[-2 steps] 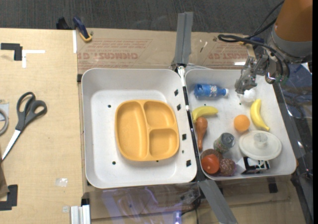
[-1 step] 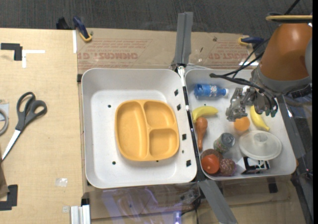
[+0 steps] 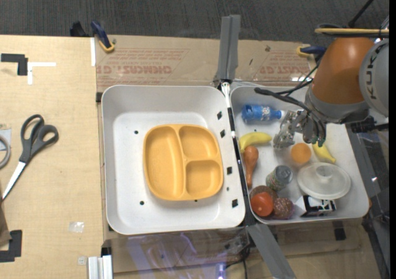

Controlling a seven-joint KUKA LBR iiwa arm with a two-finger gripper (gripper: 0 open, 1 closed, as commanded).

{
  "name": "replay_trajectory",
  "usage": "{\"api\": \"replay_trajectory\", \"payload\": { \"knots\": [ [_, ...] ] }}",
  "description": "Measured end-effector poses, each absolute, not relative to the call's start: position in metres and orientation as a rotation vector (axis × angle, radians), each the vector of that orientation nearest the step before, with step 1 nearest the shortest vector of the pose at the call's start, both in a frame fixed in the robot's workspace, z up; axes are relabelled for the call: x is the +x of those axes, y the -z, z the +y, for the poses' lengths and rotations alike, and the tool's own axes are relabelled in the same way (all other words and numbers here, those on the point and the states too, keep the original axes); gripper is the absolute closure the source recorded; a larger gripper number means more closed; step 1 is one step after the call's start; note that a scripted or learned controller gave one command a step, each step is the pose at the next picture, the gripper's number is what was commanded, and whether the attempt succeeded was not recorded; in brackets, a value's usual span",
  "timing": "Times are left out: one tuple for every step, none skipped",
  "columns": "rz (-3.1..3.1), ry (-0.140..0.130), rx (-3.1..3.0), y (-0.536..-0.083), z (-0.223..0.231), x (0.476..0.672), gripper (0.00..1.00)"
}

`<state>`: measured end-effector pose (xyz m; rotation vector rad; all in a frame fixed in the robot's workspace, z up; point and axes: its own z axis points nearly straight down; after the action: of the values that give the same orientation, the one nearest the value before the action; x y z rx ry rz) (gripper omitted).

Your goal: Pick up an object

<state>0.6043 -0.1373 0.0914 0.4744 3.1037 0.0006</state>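
The right bin [image 3: 352, 148] holds several objects: a blue bottle [image 3: 263, 112], a yellow banana [image 3: 255, 140], an orange [image 3: 301, 154], a brown carrot-like piece [image 3: 250, 163], a small jar [image 3: 281, 177], a white lidded dish [image 3: 323, 180], a red tomato [image 3: 262, 203] and a second yellow piece [image 3: 325, 153]. My gripper [image 3: 289, 134] hangs low in this bin, between the banana and the orange, just below the bottle. I see nothing held in it.
The left bin [image 3: 117, 148] carries a yellow divided plate [image 3: 184, 161]. Scissors [image 3: 31, 141] lie on the wooden bench at far left. A dark reddish item [image 3: 283, 208] and a black-and-white box [image 3: 318, 206] sit along the right bin's front edge.
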Motion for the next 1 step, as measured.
{"api": "replay_trajectory", "payload": {
  "knots": [
    [3.076,0.000,0.650,-0.0898,-0.1223,0.4885,1.00]
  ]
}}
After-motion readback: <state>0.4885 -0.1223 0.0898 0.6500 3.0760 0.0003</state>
